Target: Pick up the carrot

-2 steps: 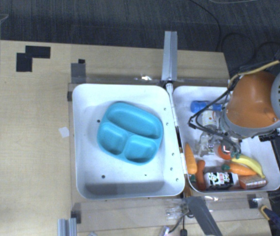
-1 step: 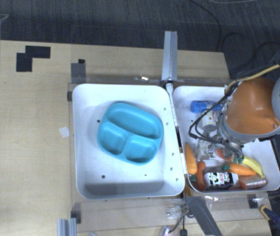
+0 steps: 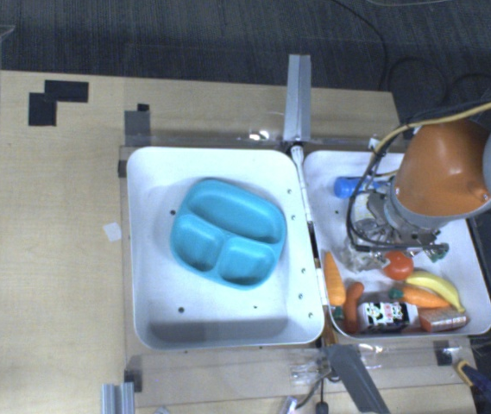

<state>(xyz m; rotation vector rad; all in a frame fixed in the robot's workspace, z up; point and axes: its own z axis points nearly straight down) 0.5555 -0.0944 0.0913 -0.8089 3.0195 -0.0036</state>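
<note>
The carrot [image 3: 333, 278], a slim orange piece, lies along the left wall of the right bin [image 3: 483, 293], pointing toward the bin's front. My gripper [image 3: 376, 245] hangs low over the middle of that bin, below the arm's orange band. It sits to the right of the carrot and a little behind it, close to a red tomato [image 3: 397, 266]. The wrist and cables hide its tips.
The right bin's front holds a banana [image 3: 437, 285], another orange piece [image 3: 424, 298], a dark bottle [image 3: 385, 314], a red sausage-like item [image 3: 353, 300] and a brown block [image 3: 443, 320]. A blue object [image 3: 346, 186] lies at the back. The left bin [image 3: 146, 231] holds a blue divided plate [image 3: 228, 233].
</note>
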